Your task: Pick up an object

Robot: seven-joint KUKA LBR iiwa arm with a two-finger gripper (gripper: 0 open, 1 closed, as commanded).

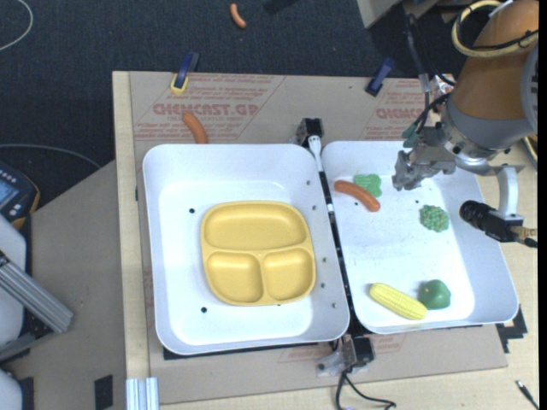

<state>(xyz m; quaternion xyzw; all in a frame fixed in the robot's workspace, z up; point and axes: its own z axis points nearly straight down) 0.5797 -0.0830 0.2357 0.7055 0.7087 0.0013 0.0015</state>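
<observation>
The grey two-finger gripper (408,178) hovers near the right white bin's (487,301) far edge, grip state unreadable; the small orange sausage (357,195) could roll away.

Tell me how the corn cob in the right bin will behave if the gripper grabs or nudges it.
The corn cob looks like a smooth plastic toy, so probably light and stiff. Its rounded, tapered body lying flat on the right bin suggests it may roll or pivot when nudged. It lies close to the green pepper, which a push might knock.
</observation>
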